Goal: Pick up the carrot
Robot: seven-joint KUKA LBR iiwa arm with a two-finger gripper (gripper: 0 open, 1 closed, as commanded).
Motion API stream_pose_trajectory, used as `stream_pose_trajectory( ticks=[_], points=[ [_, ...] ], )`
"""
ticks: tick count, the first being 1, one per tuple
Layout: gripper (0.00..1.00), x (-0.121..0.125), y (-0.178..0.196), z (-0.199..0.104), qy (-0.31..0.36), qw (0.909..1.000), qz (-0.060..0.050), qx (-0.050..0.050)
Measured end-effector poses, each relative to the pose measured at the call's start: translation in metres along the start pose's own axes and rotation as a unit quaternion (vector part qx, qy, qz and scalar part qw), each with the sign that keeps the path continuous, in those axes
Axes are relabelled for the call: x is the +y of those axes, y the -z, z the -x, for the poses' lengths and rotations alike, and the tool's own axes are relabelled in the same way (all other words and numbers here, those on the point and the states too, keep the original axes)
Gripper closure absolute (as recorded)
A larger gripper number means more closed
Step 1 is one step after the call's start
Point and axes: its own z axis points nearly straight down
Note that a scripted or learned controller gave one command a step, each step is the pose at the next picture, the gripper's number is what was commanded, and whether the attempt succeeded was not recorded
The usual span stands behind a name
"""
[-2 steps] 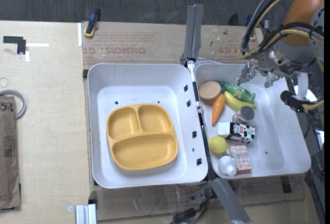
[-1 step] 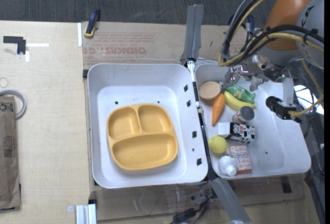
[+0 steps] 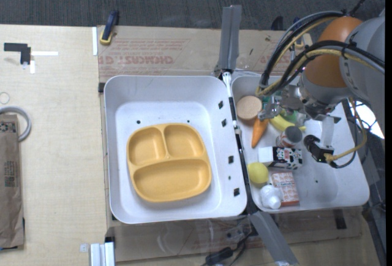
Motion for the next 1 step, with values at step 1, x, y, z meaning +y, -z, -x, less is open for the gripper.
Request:
stream_pose_trajectory(
  ticks=[1],
  points=[
    [1.0,0.0013,0.0106,0.0021,-0.002,1.0,0.002,-0.001]
  ],
)
